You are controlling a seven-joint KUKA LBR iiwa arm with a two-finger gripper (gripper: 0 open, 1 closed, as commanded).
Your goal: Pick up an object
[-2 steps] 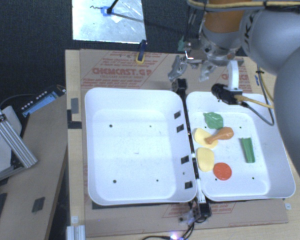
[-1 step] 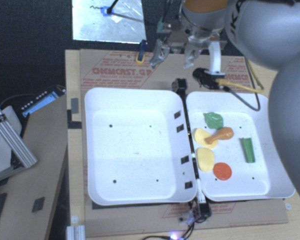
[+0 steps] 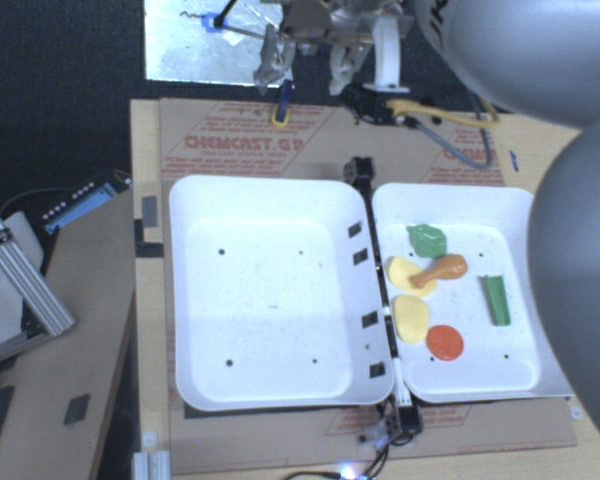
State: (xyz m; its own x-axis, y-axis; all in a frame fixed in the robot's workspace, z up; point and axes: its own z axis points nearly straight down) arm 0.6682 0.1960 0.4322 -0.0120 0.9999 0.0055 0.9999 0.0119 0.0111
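the grey arm sweeps in from the right, its tool (image 3: 308, 63) hanging raised beyond both bins, fingers apart and holding nothing, with the toy pieces (image 3: 432, 268) lying well below-right of it in the right bin (image 3: 520, 203).

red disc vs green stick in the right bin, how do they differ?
Shape: the red disc is round and flat; the green stick is long and narrow.
Place: the red disc lies toward the bin's near edge, beside a yellow piece; the green stick lies farther right, apart from the other items.
Colour: red against green.
Shared: both lie on the floor of the right bin, untouched by the arm.
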